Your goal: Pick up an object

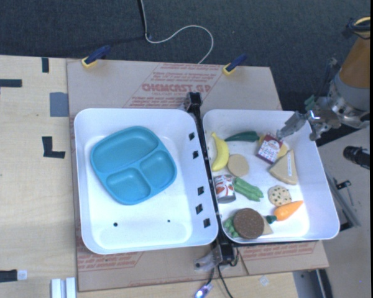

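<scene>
1. Your pincer (pixel 296 124) hangs over the right bin's (pixel 320 194) far right corner, at the rim. Its fingers stand a little apart, released, with nothing between them.
2. Just inside that corner, near the pincer but apart from it, lies a red packet (pixel 269 148), with a cheese wedge (pixel 285 167) touching it on the near side.
3. Along the bin's left wall you have a banana (pixel 220 152), a tan disc (pixel 239 164) beside it and a can (pixel 224 188) nearer you. A green pepper (pixel 242 136) sits at the far edge.
4. Mid-bin: a green pod (pixel 248 189), a cookie (pixel 278 195) and a carrot (pixel 288 210). A burger (pixel 248 223) rests at the near edge.
5. The left bin (pixel 87 166) holds a blue tray (pixel 133 164) with three compartments.
6. Both bins sit on cardboard (pixel 168 89) clamped to the bench (pixel 25 185) at its far edge. A white cable (pixel 180 33) loops over the dark carpet (pixel 50 11) beyond.
</scene>
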Tool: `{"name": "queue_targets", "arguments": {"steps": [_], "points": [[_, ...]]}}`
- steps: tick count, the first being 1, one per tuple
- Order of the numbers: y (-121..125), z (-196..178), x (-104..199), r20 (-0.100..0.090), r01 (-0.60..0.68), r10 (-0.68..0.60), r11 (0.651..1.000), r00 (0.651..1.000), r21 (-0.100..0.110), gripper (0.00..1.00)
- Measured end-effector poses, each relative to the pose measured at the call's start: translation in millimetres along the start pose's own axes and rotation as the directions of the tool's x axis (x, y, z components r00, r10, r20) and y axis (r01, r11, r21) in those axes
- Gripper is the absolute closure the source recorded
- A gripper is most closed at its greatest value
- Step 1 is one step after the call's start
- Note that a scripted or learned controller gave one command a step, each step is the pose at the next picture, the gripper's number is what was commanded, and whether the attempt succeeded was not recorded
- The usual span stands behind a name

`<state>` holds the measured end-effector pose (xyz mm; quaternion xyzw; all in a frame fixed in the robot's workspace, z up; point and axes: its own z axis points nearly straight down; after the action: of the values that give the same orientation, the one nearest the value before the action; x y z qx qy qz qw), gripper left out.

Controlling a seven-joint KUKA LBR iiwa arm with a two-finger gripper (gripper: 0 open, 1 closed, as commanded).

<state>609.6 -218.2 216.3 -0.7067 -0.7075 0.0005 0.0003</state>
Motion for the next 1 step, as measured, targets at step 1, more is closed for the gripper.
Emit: {"name": "queue_targets", "arguments": {"steps": [1], "points": [[-20.9, -70.6, 52.5, -0.001, 0.005, -0.005, 1.000, 1.000, -0.007, 0.00]]}}
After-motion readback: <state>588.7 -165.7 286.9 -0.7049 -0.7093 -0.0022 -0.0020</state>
